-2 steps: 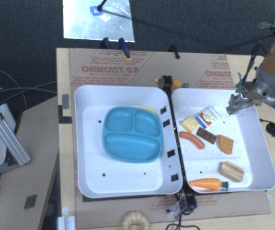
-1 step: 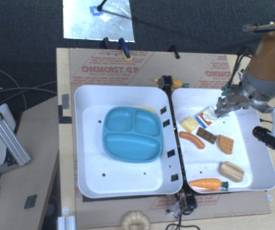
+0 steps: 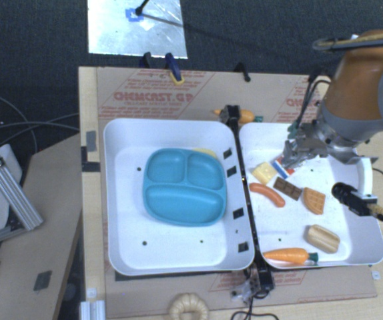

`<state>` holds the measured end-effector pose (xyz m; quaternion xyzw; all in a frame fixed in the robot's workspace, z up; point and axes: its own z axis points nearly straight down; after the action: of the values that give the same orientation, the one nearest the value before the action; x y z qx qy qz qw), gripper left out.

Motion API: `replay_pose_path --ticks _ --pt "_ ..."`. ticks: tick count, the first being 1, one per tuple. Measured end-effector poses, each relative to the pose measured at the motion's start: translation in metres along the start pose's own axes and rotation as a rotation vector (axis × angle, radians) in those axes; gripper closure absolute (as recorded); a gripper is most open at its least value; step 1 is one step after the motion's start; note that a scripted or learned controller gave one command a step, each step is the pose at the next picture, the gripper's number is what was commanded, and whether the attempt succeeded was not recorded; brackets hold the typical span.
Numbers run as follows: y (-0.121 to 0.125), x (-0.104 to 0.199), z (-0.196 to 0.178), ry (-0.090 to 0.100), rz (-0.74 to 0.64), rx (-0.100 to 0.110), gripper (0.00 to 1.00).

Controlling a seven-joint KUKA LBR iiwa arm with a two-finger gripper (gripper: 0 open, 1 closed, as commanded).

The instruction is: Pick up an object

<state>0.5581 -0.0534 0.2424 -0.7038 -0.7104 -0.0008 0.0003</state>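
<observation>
The right bin [image 3: 371,245] holds several toy foods. These are a pale cheese wedge [image 3: 263,173], a red sausage [image 3: 267,194], a brown chocolate bar [image 3: 287,189], an orange waffle piece [image 3: 314,201], a tan bread roll [image 3: 322,238] and a carrot [image 3: 289,255]. A small red and blue item [image 3: 283,168] lies at the bin's upper middle. My gripper [image 3: 296,154] hangs low right over that item, its tip partly hiding it. Nothing is visibly lifted.
The left bin [image 3: 121,245] carries a blue divided plate [image 3: 183,186]. A yellow-orange toy [image 3: 245,117] lies behind the bins near the divider [image 3: 243,192]. A black fitting [image 3: 351,199] sits at the right bin's right side. A tan ring [image 3: 190,307] lies at the front.
</observation>
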Motion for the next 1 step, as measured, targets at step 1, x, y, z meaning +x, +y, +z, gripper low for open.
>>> replay_pose_path --ticks 1 --pt "-0.0184 0.0534 0.0040 0.000 0.001 0.001 1.00"
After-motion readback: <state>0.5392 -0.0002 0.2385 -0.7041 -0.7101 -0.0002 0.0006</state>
